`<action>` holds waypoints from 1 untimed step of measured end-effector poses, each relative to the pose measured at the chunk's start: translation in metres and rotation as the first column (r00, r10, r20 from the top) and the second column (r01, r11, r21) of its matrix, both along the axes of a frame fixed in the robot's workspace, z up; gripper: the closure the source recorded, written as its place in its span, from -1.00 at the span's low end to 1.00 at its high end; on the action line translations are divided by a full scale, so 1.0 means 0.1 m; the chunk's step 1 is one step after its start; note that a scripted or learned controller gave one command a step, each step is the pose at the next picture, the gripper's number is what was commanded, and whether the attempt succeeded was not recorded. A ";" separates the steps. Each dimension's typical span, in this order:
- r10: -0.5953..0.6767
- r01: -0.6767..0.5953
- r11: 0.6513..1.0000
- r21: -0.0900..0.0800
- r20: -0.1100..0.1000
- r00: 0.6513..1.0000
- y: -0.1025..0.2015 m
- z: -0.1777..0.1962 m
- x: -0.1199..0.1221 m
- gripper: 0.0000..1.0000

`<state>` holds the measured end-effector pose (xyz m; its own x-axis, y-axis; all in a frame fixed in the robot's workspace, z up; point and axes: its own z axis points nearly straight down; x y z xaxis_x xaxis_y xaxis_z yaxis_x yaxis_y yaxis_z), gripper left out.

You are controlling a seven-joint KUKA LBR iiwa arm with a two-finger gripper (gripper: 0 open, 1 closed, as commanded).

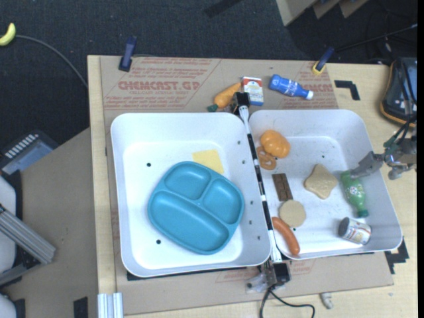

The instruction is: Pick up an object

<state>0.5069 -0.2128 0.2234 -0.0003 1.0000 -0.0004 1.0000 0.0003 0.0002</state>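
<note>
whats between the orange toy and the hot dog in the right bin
In the camera view, a brown chocolate bar and a round tan cookie lie between the orange toy and the hot dog.

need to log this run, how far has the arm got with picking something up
Done: nothing is lifted yet; the green plastic bottle, tan bread slice and small tin can all lie in the right white bin. In hand: the hand is at the bottle's top. Left: grasp and lift.
</note>
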 end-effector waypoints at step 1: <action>0.003 -0.003 1.000 0.003 0.002 1.000 -0.08 -1.28 0.12 -1.00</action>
<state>0.5187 -0.2207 0.0952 -0.0031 1.0000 0.0030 1.0000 0.0031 0.0018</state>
